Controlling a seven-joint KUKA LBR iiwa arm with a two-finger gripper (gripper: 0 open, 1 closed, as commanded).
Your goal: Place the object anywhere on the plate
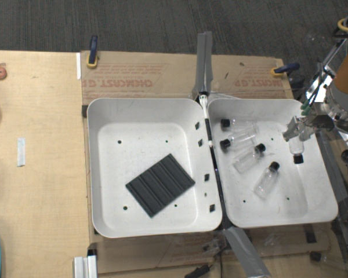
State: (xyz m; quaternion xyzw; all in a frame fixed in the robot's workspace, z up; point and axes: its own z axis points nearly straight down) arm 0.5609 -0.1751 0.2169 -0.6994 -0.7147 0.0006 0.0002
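You can read red "CHEMCAST GP" lettering, upside down, twice on the brown cardboard sheet [180,77] behind the bins.

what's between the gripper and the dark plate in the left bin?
From the gripper toward the ribbed dark plate, the camera view shows clear vials with black caps scattered on the right bin's floor, then the two bins' adjoining walls, then bare floor of the left bin.

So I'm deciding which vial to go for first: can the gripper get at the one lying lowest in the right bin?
Probably yes. The gripper hangs over the right bin, and the lowest vial lies apart from the other vials, with bare floor around it and nothing over it.
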